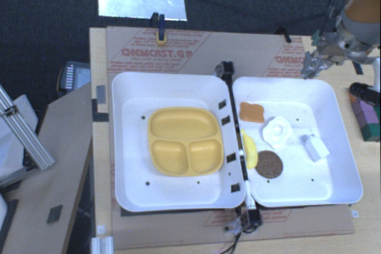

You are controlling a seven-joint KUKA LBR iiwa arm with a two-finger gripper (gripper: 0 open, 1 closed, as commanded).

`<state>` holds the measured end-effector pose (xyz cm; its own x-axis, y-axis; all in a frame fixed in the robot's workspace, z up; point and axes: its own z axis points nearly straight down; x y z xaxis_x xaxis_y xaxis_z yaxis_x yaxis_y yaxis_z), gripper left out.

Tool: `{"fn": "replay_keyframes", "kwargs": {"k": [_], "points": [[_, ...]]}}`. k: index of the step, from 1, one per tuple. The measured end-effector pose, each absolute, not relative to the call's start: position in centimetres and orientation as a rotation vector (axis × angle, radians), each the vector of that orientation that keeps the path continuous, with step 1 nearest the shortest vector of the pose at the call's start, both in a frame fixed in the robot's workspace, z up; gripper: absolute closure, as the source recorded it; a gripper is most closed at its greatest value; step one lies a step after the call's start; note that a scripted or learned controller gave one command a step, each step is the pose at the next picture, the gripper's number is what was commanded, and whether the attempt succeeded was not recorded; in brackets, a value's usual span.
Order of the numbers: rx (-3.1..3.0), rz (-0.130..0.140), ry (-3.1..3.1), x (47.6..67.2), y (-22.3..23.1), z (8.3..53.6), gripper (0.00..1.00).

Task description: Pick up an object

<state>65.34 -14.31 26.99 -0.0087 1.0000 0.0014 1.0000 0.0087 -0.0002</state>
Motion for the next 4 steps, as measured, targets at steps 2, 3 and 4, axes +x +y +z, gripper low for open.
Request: {"fn": "replay_keyframes", "kwargs": {"k": [2, 3, 4], "points": [[-2.210, -0.002, -2.231, 63.2, -3.3, 27.6, 1.00], [-2.211, -0.002, -2.231, 62.8, 1.7, 26.1, 1.00], [-2.210, -0.002, -2.231, 61.6, 7.2, 26.2, 1.00]]}}
